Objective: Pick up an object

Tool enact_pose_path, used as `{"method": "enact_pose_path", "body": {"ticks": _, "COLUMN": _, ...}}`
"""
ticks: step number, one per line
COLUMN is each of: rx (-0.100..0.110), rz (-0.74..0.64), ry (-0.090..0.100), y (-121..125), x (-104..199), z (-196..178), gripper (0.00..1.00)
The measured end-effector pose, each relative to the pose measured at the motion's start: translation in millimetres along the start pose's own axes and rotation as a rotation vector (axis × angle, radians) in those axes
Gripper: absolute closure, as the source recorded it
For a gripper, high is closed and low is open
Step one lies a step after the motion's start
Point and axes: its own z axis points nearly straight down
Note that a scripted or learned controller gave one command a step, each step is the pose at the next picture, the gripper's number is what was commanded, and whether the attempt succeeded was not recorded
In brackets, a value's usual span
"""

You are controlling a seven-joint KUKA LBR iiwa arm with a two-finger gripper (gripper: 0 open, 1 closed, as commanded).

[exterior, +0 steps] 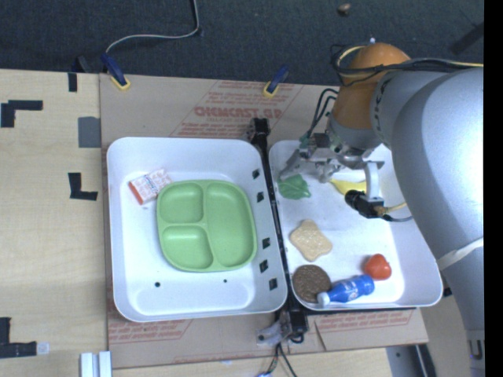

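The two-finger gripper point(302, 166) hung over a small green leaf-shaped piece point(294, 187), its finger spread impossible to tell.

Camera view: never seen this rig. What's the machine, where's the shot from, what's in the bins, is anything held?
This is one fixed camera above the bench, looking down at a slant. The big grey arm with an orange band is a KUKA robot reaching in from the right; its two-finger pincer sits low over the right shallow white bin, near a small green leaf-shaped piece. I cannot tell whether the leaf is held.

That bin also holds a tan bread-like slice, a round brown cookie-like disc, a blue plastic bottle lying on its side, a small red tomato-like object and a yellow item partly hidden by the arm.

The left shallow white bin holds a green three-compartment plate and a small red-and-white packet.
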Motion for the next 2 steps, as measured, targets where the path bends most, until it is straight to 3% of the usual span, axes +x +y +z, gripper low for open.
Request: {"method": "enact_pose_path", "body": {"ticks": 2, "rx": 0.0, "rz": 0.001, "ry": -0.001, "y": -0.1, "x": 0.0, "z": -0.1, "gripper": 0.0}}
